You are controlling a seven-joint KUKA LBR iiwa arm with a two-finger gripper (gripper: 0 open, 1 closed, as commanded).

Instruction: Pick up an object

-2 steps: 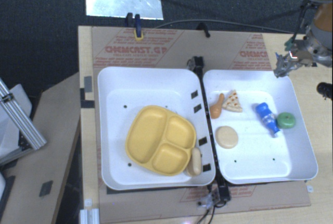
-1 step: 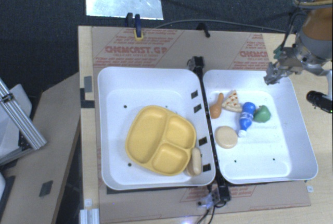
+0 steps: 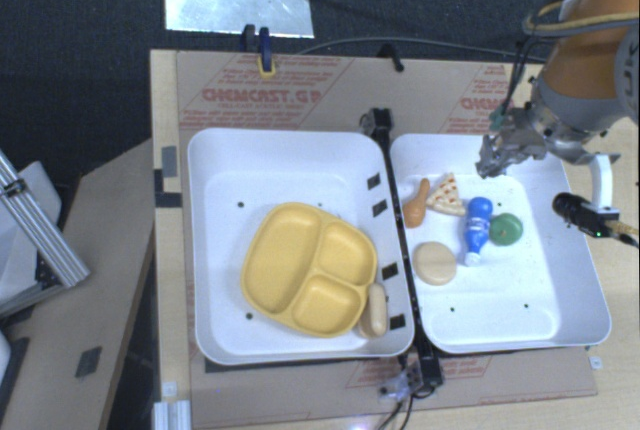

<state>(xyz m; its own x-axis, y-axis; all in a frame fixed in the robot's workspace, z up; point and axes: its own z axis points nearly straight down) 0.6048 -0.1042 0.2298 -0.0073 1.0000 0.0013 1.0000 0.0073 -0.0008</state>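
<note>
1. We see several small things in the right bin point(image 3: 560, 308): a blue bottle point(image 3: 477, 228) with a white cap, lying tilted; a green round piece point(image 3: 507, 229) touching its right side; a pizza slice point(image 3: 447, 196) just left of the bottle's top; an orange drumstick-like piece point(image 3: 416, 205) left of the slice; and a tan round disc point(image 3: 435, 263) below and left of the bottle.
2. The gripper point(image 3: 492, 163) hangs above the bottle, near the bin's far edge, with nothing between its fingers that we can see.
3. The dark tips blur together, so we cannot tell whether they are spread or pressed together.
4. Well left of the bottle, the left bin point(image 3: 230, 168) holds a yellow divided tray point(image 3: 308, 268) with a tan oval piece point(image 3: 375, 309) at its lower right corner.
5. The arm point(image 3: 590, 48) is cut off at the frame's right edge.
</note>
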